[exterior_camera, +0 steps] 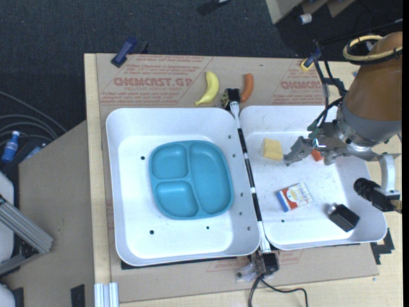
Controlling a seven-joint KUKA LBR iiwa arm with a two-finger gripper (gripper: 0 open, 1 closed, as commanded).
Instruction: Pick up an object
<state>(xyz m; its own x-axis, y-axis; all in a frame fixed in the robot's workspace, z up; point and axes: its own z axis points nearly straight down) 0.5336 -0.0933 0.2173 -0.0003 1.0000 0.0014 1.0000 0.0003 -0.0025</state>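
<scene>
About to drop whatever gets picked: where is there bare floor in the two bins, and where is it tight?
Left bin: bare white floor runs all round the blue divided plate, widest along the near edge.

Right bin: free along the near-left floor, below the small carton and left of the black block. It is crowded at the far side, where the hand sits beside the yellow block.

A banana and a carrot lie on the bench behind the bins.
</scene>
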